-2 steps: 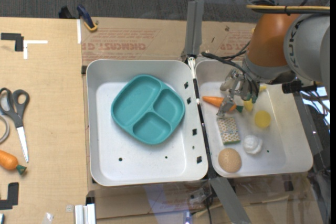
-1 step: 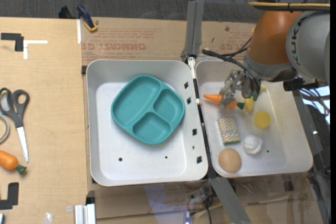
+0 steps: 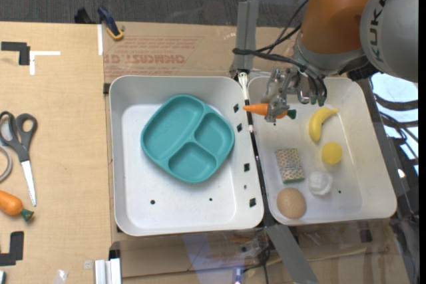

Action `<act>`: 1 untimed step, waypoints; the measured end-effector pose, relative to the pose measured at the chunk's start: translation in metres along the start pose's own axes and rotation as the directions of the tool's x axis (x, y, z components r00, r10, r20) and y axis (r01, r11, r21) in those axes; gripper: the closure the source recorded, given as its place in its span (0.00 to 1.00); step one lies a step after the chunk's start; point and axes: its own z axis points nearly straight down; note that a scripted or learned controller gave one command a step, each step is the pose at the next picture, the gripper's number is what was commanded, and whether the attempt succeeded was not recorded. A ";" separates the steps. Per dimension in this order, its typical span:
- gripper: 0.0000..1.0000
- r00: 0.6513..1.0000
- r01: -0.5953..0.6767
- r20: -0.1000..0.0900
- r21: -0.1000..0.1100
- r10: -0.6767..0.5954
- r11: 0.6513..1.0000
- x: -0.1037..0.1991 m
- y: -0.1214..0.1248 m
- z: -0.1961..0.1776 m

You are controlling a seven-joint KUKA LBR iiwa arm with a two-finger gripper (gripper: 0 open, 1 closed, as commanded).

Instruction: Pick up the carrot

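Note:
A small orange carrot (image 3: 257,108) with a green stub at its right end lies level at the top left corner of the right bin (image 3: 373,163), close to the divide between the bins. My gripper (image 3: 274,110) reaches down from the orange-banded wrist and is shut on the carrot, which shows on both sides of the fingers. I cannot tell whether the carrot touches the bin floor or hangs just above it. A second carrot (image 3: 9,203) lies on the wooden bench at the far left edge.
The right bin also holds a banana (image 3: 321,123), a lemon (image 3: 331,153), a speckled sponge (image 3: 289,164), a clear lid (image 3: 320,183) and an egg (image 3: 291,203). A teal divided plate (image 3: 188,138) sits in the left bin (image 3: 126,163). Scissors (image 3: 20,149) lie on the bench.

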 end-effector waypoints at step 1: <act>1.00 0.999 0.036 -0.004 0.001 -0.036 0.999 0.053 -0.079 0.027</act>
